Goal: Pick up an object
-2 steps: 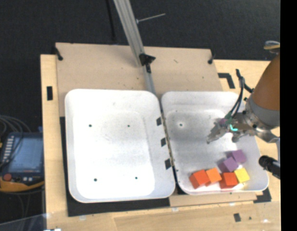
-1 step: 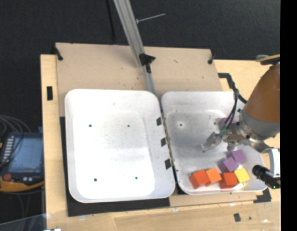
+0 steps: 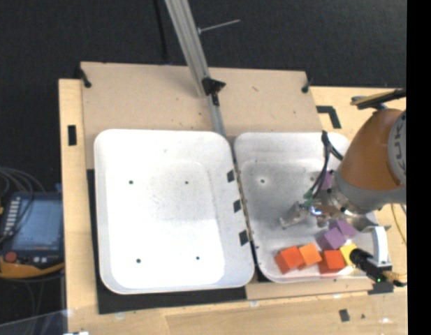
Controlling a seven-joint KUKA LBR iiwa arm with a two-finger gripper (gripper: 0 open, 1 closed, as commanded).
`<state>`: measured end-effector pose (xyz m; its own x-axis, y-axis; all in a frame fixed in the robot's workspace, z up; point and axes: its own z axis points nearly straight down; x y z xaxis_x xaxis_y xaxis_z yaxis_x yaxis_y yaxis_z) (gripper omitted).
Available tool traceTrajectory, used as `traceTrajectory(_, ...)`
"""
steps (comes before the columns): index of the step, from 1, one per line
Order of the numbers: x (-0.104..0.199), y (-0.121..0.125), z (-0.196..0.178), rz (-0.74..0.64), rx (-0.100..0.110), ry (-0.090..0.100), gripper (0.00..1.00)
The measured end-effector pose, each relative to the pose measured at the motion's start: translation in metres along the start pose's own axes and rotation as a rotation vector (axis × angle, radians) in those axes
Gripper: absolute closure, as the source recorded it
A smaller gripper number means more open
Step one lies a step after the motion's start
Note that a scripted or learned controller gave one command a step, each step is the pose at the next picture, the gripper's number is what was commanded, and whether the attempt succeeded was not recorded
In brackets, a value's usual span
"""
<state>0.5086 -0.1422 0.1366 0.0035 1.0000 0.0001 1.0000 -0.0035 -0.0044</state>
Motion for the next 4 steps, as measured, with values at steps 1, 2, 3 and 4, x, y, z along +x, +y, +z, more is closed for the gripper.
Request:
traceTrajectory(1,-0.002,0.001,0.039,-0.001,-0.007,-0.003,0.0)
traceTrajectory(2,-0.003,0.002,0.027,0.006,-0.012,-0.002,1.0)
traceTrajectory(3,-0.013,0.0,-0.031,0.004,-0.012,-0.003,1.0)
traceTrajectory(4,-0.022,0.006,-0.091,-0.006,-0.013,-0.003,1.0)
